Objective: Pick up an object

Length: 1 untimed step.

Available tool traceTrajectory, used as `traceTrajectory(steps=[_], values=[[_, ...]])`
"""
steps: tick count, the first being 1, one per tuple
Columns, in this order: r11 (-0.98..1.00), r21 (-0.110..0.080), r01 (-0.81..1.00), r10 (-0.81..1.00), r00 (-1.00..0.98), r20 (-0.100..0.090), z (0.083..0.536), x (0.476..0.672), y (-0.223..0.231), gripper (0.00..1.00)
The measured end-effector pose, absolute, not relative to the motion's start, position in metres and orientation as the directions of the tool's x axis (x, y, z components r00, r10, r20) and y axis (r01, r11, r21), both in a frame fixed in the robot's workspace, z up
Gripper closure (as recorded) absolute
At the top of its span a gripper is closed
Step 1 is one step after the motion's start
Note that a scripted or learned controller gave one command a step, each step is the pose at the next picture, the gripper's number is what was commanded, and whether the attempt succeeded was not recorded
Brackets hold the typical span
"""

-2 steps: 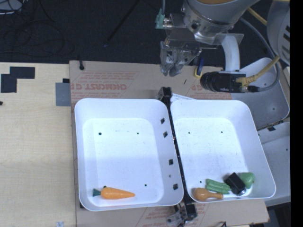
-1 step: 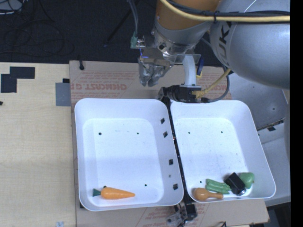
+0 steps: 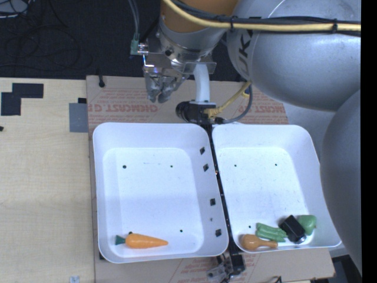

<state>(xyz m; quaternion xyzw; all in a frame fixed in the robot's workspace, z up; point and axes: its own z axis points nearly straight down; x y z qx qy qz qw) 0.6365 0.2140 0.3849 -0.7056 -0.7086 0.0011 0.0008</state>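
While the gripper [image 3: 163, 92] hung near the top of the frame, left of centre, it was over the printed cardboard sheet [image 3: 118, 106] and beyond the upper rim of the left bin [image 3: 96, 175]. Every loose thing lay well apart from it, near the bottom of the picture. Whether the gripper stood open or closed could not be told from this slanted angle, and no object could be seen in its grasp.

An orange carrot [image 3: 147, 241] with a small green top lay alone in the lower left corner of the left bin. It rested flat, its green end toward the left wall and its tip pointing right.

Four things were bunched in the lower right corner of the right bin [image 3: 259, 175]. A black block [image 3: 293, 229] sat tilted there, with a rounded green piece [image 3: 308, 221] touching it on the right, against the bin's wall. A green pod [image 3: 270, 232] lay just left of the block and seemed to meet it. An orange pear-shaped piece [image 3: 257, 242] lay below the pod, close against the lower rim.
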Motion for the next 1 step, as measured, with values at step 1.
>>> traceTrajectory(steps=[1], values=[[-0.005,0.002,1.0,1.0,0.005,-0.002,0.4307,0.6406,0.1511,1.0]])
